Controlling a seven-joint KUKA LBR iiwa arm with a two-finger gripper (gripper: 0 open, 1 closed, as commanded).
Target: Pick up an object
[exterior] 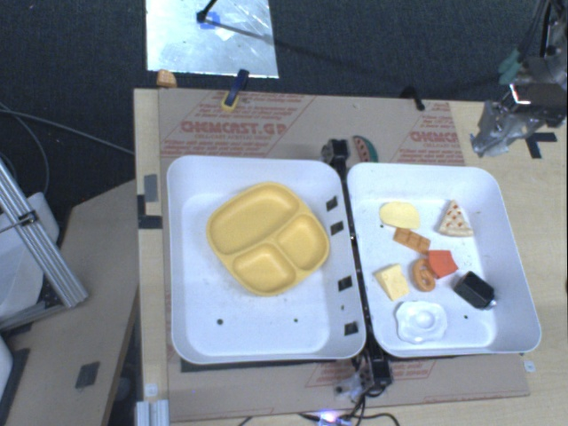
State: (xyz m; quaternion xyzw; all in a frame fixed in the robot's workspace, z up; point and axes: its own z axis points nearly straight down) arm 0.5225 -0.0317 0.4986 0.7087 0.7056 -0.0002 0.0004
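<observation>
Gripper point(504, 131) parked beyond right bin point(510, 238), outside its far corner; state of fingers cannot be told. Orange block point(442, 263) mid-bin: judged light, rigid. Take by opposite flat sides.

The left bin point(191, 327) holds a yellow divided tray point(268, 237). In the right bin point(510, 264) lie a pizza slice point(455, 219), a yellow round point(399, 214), an orange-red block point(441, 263), a cheese wedge point(392, 281), a fried egg point(420, 320) and a black block point(474, 289). The gripper point(499, 131) hangs beyond that bin's far right corner.
</observation>
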